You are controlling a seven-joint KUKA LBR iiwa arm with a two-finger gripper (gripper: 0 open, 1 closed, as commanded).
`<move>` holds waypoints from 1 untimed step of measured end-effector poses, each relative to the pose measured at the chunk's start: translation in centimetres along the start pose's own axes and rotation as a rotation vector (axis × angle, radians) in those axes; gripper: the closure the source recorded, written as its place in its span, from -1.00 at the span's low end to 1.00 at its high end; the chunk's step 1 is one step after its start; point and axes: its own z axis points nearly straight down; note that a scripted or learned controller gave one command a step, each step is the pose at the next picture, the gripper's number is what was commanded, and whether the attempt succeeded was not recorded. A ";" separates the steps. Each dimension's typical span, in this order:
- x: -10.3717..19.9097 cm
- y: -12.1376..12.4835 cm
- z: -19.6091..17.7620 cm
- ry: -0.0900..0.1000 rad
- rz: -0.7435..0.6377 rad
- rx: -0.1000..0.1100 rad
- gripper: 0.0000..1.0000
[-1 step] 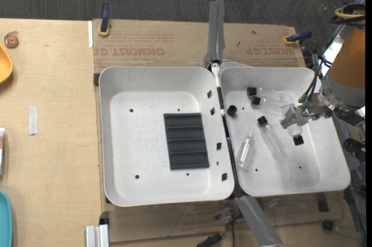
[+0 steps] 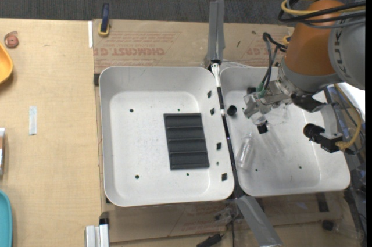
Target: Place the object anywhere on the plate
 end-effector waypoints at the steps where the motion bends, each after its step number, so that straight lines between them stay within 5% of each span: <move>1: 8.0 4.1 0.0 -0.001 0.024 0.000 1.00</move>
